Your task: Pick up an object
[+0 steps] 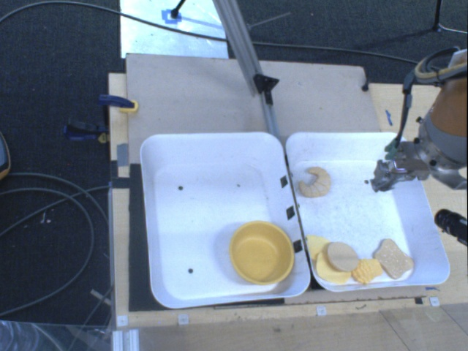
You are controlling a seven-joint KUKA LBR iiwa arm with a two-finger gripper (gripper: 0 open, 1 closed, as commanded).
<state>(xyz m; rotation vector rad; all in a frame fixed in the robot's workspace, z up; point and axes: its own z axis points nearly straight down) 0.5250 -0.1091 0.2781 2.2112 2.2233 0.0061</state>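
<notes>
Trouble waits below: my gripper (pixel 383 179) hangs over the right white bin (pixel 431 229), jaw state unreadable, well apart from the pale crescent-shaped pastry (pixel 316 182); dropping straight down, I'd likely close on bare floor.

Blue clamp (pixel 86 131), floor cables (pixel 44 218), metal pole (pixel 241 42)

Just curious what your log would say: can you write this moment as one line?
grey two-finger gripper: above right white bin, holding nothing | tan croissant-shaped piece: left of it | yellow round bowl: left bin
</notes>
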